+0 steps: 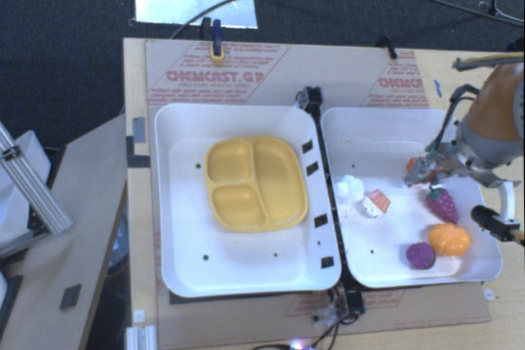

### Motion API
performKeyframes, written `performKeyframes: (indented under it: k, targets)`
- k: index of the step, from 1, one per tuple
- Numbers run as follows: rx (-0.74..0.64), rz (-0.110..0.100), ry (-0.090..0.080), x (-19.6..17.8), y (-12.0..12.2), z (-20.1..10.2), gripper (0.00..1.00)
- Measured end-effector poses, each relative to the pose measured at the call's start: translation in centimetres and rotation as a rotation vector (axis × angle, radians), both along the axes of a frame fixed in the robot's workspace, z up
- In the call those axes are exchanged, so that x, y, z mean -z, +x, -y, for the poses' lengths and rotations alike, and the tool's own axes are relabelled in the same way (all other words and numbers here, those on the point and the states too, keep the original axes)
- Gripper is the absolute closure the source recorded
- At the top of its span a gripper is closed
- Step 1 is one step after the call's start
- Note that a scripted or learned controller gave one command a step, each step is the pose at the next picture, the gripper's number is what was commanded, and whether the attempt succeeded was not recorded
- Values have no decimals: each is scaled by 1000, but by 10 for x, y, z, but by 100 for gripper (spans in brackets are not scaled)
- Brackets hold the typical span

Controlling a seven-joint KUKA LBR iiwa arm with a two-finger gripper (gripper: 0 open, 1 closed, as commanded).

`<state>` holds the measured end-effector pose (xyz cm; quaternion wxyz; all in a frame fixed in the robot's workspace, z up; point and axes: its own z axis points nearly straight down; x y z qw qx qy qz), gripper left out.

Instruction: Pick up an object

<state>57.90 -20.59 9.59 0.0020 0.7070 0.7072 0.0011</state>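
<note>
Purple grapes [442, 204] lie in the right bin [385, 275], an orange fruit [449, 238] and a purple ball [421, 255] just below them, white and red scraps [365, 197] to their left. Over the grapes hovers the gripper [425, 170]; whether it's open I cannot tell. A yellow tray [254, 182] sits in the left bin [184, 258].

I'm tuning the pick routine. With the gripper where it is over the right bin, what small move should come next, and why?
Probably a short descent onto the purple grape bunch. The gripper sits just above and left of it in the right bin, nothing visibly between its fingers, and the orange fruit lies farther off.
</note>
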Motion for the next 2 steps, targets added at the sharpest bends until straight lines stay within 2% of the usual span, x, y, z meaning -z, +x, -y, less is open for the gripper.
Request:
performKeyframes:
  k: [2]
  targets:
    - [-4,4,-2,-126,-6,-1,100]
